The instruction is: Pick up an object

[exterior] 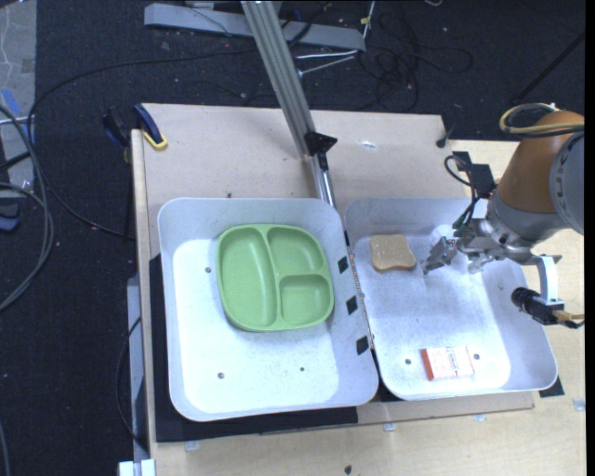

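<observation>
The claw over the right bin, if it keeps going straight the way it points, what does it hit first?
Probably the slice of bread. The claw points toward the view's left, with bare bin floor between them. Its height above the floor is unclear, so it might pass over.

My table [242, 139], pale wood, is sitting on a dark speckled floor [74, 307]. Black cables [65, 84] are trailing over the floor at left & along the top. A grey metal strut [284, 79] is slanting down from the top, w/ more metal bars [232, 23] lying behind it. Light is falling evenly, no hard shadows.
</observation>
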{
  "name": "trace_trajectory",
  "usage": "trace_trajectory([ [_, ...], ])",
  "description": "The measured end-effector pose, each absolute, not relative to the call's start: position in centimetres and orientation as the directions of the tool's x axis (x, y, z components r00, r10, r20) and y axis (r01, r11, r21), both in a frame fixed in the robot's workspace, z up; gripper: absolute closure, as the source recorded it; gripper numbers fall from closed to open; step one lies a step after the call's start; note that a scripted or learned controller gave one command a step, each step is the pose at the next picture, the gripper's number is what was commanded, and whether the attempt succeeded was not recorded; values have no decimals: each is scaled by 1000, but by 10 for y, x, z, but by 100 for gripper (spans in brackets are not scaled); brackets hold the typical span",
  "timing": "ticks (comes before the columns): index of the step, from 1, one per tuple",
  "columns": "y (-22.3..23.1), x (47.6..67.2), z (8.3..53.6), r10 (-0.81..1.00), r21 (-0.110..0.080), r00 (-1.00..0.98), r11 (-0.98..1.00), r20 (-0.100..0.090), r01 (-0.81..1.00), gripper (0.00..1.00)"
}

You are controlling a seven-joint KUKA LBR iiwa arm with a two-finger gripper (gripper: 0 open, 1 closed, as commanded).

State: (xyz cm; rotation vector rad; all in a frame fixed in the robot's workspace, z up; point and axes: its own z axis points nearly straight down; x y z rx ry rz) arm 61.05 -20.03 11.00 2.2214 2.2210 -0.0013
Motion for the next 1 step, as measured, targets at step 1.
trace_trajectory([
  [1, -201, 611, 121, 1000, 3, 0, 0, -2, 1000, 100],
])
